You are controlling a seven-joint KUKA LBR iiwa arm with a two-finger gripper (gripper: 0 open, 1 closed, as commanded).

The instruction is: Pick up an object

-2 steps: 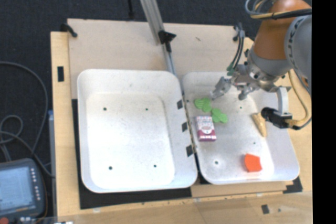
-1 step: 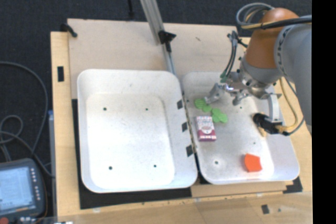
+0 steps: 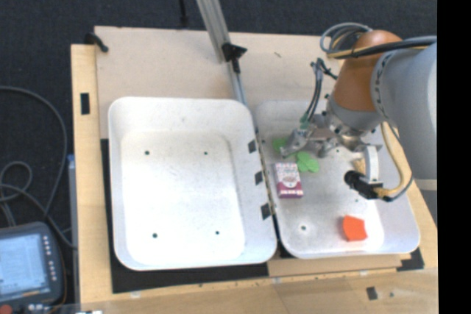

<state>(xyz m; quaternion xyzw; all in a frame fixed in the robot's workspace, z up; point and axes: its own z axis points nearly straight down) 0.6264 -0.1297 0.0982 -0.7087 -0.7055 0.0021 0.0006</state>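
Observation:
In the right bin a green object lies near the upper left, partly covered by my gripper, which hovers right at it. Below it lies a small purple and white box. An orange block rests near the bin's front. The grey arm with its orange band reaches in from the right.
The left bin sits beside the right one, their rims meeting at black clips. A slanted metal pole rises behind the bins. Black and yellow cables hang off the wrist over the right bin.

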